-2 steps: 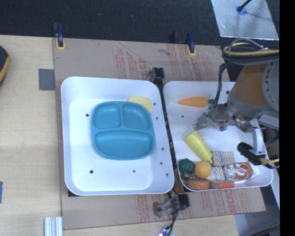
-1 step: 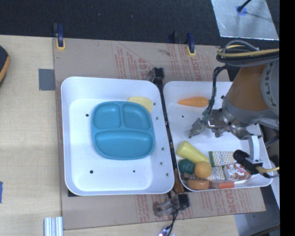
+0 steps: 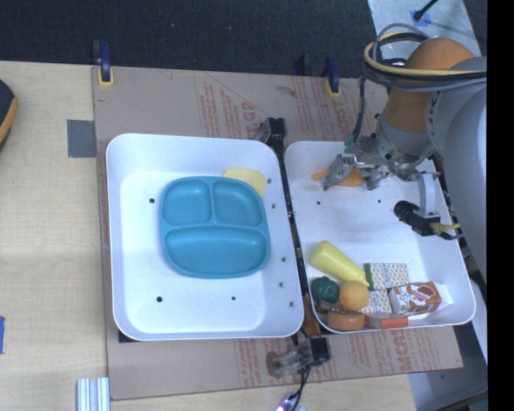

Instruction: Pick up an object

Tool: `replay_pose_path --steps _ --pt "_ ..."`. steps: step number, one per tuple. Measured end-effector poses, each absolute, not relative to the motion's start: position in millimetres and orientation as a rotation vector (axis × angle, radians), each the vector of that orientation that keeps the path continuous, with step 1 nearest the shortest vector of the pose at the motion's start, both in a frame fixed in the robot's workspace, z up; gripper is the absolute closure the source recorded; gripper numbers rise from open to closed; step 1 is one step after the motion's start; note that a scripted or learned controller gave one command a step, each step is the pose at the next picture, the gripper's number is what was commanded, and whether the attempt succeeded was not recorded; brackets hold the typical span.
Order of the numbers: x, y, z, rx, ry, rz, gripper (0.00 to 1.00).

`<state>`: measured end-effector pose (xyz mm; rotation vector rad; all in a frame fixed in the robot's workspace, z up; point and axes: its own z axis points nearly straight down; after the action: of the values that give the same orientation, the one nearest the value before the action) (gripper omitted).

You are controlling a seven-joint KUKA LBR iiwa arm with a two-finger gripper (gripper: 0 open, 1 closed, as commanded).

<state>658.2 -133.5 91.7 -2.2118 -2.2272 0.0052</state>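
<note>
Toward the upper right of the frame, the claw [image 3: 349, 168] hung low in the right white bin [image 3: 360, 221], close over a small orange carrot-like toy [image 3: 336, 177], seemingly lined up to grasp it; its opening could not be judged.
</note>
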Motion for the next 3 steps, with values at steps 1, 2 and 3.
replay_pose_path --steps 1,2,3 --pt "655.8 -200 114 -2.224 -2.222 0.005 0.0" --pt "553.0 -203 90 -2.213 -2.214 0.012 0.0" --pt "639.2 -139 93 -2.209 -2.237 -0.006 0.0"
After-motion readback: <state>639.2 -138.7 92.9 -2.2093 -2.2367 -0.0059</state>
